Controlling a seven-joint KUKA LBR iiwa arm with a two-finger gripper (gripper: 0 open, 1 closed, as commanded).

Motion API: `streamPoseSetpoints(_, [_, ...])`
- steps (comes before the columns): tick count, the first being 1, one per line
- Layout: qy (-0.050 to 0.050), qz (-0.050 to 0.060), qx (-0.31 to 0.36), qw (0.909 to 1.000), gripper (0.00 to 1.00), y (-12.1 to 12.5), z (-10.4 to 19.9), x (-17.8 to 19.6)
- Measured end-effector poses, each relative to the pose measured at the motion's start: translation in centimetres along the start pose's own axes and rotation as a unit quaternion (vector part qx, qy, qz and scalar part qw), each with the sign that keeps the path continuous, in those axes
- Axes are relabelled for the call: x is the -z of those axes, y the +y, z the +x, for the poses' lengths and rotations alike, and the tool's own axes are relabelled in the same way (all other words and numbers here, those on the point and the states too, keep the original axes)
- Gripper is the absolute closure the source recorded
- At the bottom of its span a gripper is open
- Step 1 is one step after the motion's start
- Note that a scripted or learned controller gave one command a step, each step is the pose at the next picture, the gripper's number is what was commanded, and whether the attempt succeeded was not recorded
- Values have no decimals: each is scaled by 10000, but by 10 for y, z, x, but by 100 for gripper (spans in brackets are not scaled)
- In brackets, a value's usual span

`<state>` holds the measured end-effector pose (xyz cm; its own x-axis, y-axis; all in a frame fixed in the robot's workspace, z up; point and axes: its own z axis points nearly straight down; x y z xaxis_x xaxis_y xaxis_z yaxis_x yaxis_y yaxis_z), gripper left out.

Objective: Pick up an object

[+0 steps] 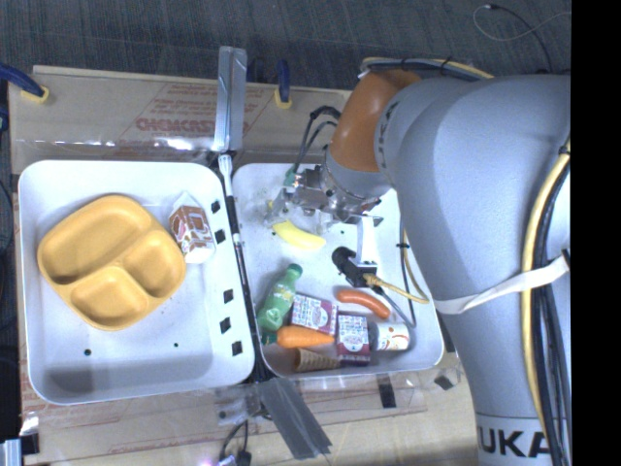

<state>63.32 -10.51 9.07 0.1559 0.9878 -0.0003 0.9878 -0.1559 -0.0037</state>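
The gripper [309, 198] hung low in the right bin [254, 260], just above a yellow banana [297, 237]; whether its jaws were open could not be told

Bench [116, 105] with two white bins [58, 377] [254, 187] side by side.

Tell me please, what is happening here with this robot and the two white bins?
The grey arm reaches in from the right and its gripper is low over the upper part of the right bin, just above a yellow banana. Nothing is visibly held. A green bottle, a carrot, a sausage and small cartons lie lower in that bin. The left bin holds a yellow divided tray and a small packet.
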Motion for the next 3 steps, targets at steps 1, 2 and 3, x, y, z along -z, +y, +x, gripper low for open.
streamPoseSetpoints(1, [3, 5, 29, 10000, 100, 0, 1, 10])
streamPoseSetpoints(2, [3, -8, -358, 9994, 100, 16, 44, 121])
streamPoseSetpoints(3, [2, -6, -1356, 9908, 100, 16, 40, 192])
